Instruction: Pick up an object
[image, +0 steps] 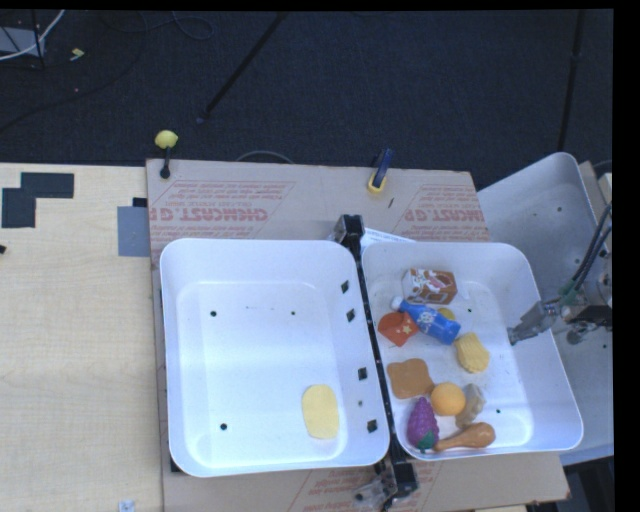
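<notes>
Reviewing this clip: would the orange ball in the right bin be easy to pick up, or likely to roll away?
The orange ball looks round and smooth, so it would probably roll if nudged. The purple piece and other toys crowd it, which may limit rolling but block fingers.

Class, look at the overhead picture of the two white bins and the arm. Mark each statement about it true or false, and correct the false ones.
1. The left bin holds one pale yellow piece. True.
2. The blue bottle lies in the left bin. False: it lies in the right bin.
3. The gripper is over the left bin. False: it is at the right bin's right edge.
4. A purple item lies near the right bin's front edge. True.
5. The gripper holds the orange ball. False: the ball rests in the right bin, apart from the gripper.
</notes>
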